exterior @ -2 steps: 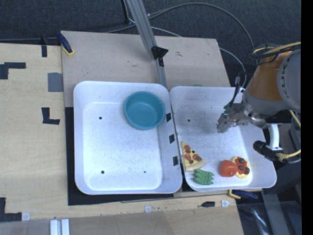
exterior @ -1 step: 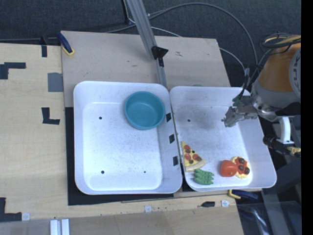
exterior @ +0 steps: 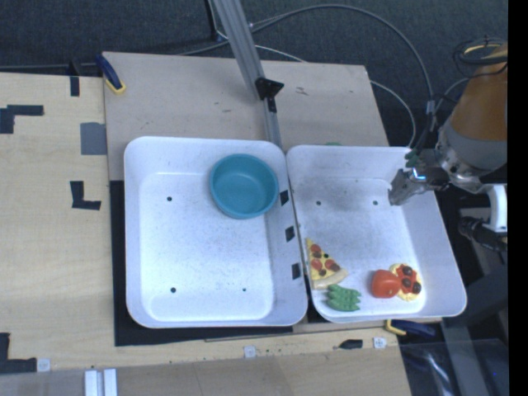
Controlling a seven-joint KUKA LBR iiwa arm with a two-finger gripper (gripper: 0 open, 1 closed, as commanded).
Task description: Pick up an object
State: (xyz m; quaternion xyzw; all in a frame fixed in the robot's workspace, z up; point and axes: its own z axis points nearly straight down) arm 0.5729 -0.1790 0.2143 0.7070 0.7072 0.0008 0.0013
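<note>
Green toy (exterior: 344,299), pizza slice (exterior: 322,265) sat untouched, low in right bin (exterior: 441,246). Pincer (exterior: 403,188) hovered well above, grip unclear. Approach step; needed descent onto toy.

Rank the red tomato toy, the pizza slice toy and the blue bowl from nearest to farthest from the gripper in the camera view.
From the gripper, at the right bin's upper right edge:
1. Red tomato toy, lower right of the right bin.
2. Pizza slice toy, lower left of the right bin.
3. Blue bowl, upper part of the left bin.

Grey arm (exterior: 474,143) with orange band, dark metal hand (exterior: 404,190).
</note>
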